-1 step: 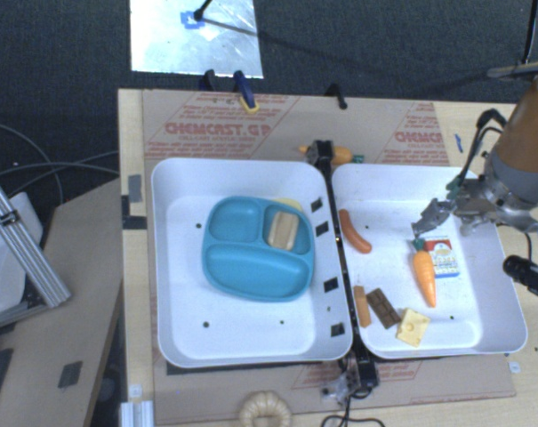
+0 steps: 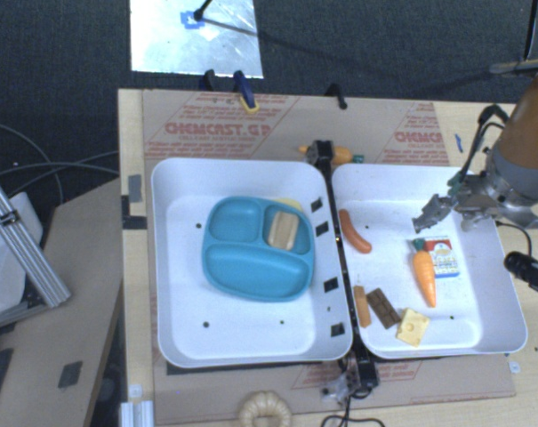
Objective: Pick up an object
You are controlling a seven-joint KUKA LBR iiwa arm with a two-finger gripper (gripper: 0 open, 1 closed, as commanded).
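Two shallow white bins sit side by side on the surface in my feed. In the left white bin [image 2: 180, 327] I see a blue divided plastic plate [image 2: 255, 252] with a tan bread-like block [image 2: 284, 229] lying in its upper right compartment. In the right white bin [image 2: 500, 327] lie a red-orange toy sausage [image 2: 355, 232], an orange toy carrot [image 2: 425, 277], a small red and white carton [image 2: 442, 257] touching the carrot, a brown chocolate-like bar [image 2: 383, 308], a thin tan stick [image 2: 362, 306] and a yellow cheese wedge [image 2: 413, 327]. My pincer [image 2: 431, 213] hovers over the right bin's upper part, above the carrot's green top, and I cannot tell how it is set; I see nothing clamped in it.
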